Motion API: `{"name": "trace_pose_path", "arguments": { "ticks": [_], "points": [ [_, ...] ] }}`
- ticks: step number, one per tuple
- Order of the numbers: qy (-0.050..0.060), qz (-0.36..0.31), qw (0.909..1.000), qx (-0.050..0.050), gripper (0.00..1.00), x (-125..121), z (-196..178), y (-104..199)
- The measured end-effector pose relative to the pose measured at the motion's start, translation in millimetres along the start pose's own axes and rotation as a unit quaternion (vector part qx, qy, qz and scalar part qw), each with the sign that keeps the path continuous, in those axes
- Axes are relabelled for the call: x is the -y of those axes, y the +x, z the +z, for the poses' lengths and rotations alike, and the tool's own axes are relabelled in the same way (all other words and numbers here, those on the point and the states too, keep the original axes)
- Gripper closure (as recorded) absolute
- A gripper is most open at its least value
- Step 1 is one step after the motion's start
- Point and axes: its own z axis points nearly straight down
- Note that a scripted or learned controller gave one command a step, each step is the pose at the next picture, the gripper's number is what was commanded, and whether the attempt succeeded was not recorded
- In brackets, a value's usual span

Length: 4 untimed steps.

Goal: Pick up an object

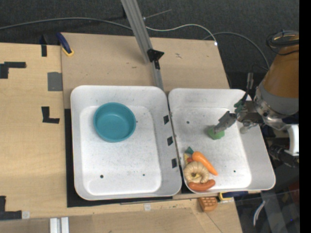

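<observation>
No object is being lifted yet: the gripper [219, 126] is being held low over the green block [216, 133] in the right bin [252, 178], its grip state impossible to tell.

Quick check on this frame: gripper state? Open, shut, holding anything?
Gripper: cannot be told; it sits low in the right white bin, its tip at a small green block, with no grasp visible.

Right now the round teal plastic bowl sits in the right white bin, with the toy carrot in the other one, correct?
Not quite: the camera view shows the round teal plastic bowl in the left white bin. The orange toy carrot lies in the right white bin.
</observation>
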Motion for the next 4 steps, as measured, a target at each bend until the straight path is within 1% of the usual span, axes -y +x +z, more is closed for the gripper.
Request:
{"name": "trace_pose_path", "arguments": {
  "ticks": [1,2,3,4],
  "points": [
    [0.0,0.0,1.0,0.0,0.0,0,0,0],
    [0.003,0.001,1.0,0.0,0.0,6,63,-3],
    [0.003,0.001,1.0,-0.001,0.0,11,109,3],
    [0.003,0.001,1.0,-0.001,0.0,19,156,-2]
  ]
}}
